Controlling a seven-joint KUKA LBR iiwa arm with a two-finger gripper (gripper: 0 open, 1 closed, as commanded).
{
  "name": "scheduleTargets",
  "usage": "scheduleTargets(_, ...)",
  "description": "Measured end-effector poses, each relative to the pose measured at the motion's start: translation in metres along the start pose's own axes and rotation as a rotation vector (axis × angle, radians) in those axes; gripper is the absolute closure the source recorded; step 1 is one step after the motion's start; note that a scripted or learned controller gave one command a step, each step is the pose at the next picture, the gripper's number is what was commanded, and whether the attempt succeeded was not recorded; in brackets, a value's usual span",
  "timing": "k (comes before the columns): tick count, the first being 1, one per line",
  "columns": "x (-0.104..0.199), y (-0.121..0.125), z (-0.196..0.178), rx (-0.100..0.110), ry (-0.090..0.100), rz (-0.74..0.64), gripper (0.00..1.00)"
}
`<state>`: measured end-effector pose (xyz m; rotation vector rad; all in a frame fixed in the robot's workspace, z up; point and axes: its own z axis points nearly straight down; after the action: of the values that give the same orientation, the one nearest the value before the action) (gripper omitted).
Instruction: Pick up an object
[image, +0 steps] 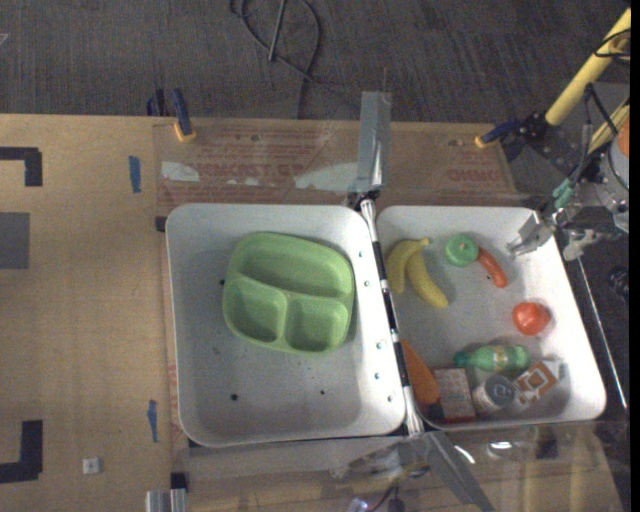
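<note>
The gripper (530, 238) hangs over the upper right corner of the right bin (585, 330), at the end of the arm (600, 205) coming in from the right. Nothing shows between its fingers, but whether they are spread or closed I cannot tell at this size.

Nearest to it inside the right bin lie a green apple (461, 250) and, touching the apple's right side, a red-orange pepper (492, 268). Left of these, two bananas (415, 270) rest together near the bin's left wall. Below the gripper, toward the right wall, sits an orange ball (531, 318). Lower down a green bottle (492, 357) lies on its side. Along the bottom edge are a carrot (420, 375) against the left wall, a small reddish box (455, 394) just beside it, a round can (495, 392), and an orange-and-white carton (540, 380) near the bottom right corner.

The left bin (200, 380) touches the right one along the centre seam. It holds a green divided plate (289, 292), lying flat in its upper half.

Both bins sit on the wooden surface (80, 330), which bears black and blue tape marks on its left side.
</note>
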<state>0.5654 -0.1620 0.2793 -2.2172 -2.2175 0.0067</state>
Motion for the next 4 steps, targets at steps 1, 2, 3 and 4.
scheduleTargets(1,-0.054,0.057,0.104,-0.002,-0.001,0.048,0.0)
scheduleTargets(2,-0.05,0.081,0.185,-0.005,0.003,-0.059,0.0)
scheduleTargets(3,-0.05,0.08,0.179,0.001,0.002,-0.061,1.0)
scheduleTargets(4,0.028,0.102,0.055,-0.002,-0.001,0.129,1.0)
